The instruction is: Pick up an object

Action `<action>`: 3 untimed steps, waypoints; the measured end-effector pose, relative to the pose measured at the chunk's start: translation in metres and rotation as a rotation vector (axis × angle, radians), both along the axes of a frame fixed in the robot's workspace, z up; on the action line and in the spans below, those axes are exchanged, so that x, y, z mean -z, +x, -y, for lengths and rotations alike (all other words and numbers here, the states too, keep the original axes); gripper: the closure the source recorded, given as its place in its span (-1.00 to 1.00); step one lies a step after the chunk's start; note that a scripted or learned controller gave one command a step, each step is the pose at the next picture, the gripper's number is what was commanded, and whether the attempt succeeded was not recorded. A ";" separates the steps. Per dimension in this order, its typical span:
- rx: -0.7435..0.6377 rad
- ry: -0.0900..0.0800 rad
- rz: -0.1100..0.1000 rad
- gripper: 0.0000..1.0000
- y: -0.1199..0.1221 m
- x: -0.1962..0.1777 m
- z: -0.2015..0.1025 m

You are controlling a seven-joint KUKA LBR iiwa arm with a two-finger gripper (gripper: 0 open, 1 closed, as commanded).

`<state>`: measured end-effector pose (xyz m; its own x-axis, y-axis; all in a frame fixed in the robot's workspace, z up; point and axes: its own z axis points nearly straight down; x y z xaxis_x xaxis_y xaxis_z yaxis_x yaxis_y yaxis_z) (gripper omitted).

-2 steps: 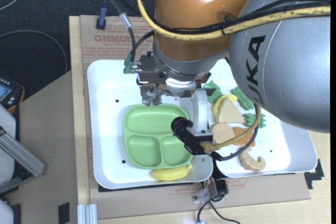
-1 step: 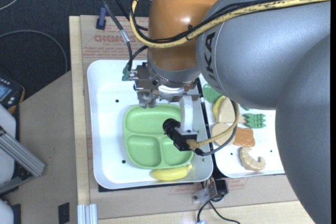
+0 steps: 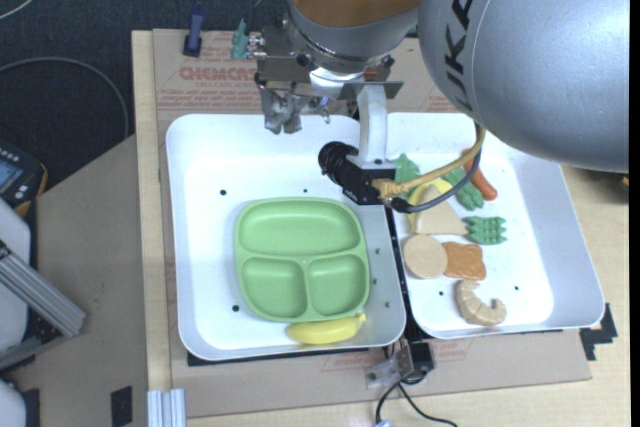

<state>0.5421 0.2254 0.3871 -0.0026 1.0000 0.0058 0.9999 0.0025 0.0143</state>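
My gripper (image 3: 328,123) hangs over the far edge of the left bin (image 3: 200,215), near the divider between the bins. Its two fingers stand apart, one grey finger (image 3: 283,113) on the left and a paler one on the right, with nothing between them. A green divided plate (image 3: 300,258) lies in the left bin, with a yellow banana (image 3: 325,328) at its near edge. The right bin (image 3: 540,265) holds several toy foods: a round beige cookie (image 3: 424,257), a brown toast piece (image 3: 464,261), a shrimp (image 3: 478,303), a green leafy piece (image 3: 485,230) and an orange carrot (image 3: 483,183).
A black fitting (image 3: 345,170) on a yellow cable hangs just below the gripper, over the divider. More green and yellow toy pieces (image 3: 425,185) lie beside it in the right bin. The big grey arm covers the upper right. Cardboard (image 3: 150,115) rims the bins.
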 end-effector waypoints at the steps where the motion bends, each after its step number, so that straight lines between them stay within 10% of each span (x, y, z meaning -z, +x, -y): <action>1: -0.001 -0.007 -0.021 1.00 -0.066 0.027 0.000; 2: 0.009 -0.011 -0.026 1.00 -0.049 0.146 0.055; 3: 0.016 -0.009 -0.002 1.00 -0.018 0.056 0.181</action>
